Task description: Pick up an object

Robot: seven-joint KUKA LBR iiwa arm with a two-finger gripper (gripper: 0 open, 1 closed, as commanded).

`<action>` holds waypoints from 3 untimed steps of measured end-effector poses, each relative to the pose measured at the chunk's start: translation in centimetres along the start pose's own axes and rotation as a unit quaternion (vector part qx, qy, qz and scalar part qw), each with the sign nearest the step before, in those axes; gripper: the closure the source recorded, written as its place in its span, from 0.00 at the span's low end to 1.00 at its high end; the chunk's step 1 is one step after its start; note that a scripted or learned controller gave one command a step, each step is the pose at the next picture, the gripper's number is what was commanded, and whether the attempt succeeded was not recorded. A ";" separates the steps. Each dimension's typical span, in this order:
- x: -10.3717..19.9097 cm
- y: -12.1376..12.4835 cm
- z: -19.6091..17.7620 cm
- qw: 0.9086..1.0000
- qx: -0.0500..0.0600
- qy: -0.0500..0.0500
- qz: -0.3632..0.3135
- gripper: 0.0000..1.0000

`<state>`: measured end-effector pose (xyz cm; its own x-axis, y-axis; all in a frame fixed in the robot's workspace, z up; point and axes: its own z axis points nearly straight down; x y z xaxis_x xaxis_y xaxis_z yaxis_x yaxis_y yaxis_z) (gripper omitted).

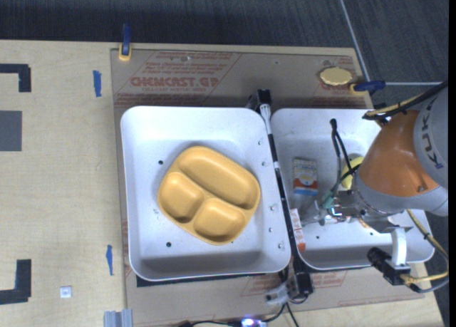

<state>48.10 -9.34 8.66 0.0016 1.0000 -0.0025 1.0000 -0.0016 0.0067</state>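
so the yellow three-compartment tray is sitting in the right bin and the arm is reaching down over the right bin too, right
Not quite. The camera view shows the yellow three-compartment tray in the left bin, not the right one. The arm is indeed reaching down over the right bin.

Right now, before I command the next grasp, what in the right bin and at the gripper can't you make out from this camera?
- Gripper: the arm's orange band covers most of it, so open or shut is unclear.
- Yellow object: mostly hidden behind the arm; shape unknown.
- Small carton: print too small to read.
- Right bin: its right half lies under the arm.
- Yellow divided tray in the left bin: fully visible.
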 end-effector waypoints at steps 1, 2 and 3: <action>0.0 0.0 0.0 1.000 0.000 0.000 0.000 0.00; 0.0 0.0 0.0 1.000 0.000 0.000 0.000 0.00; -0.1 0.0 0.0 1.000 0.000 0.001 -0.001 0.00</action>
<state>48.10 -9.39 8.63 -0.0002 1.0000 -0.0005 1.0000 0.0002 0.0065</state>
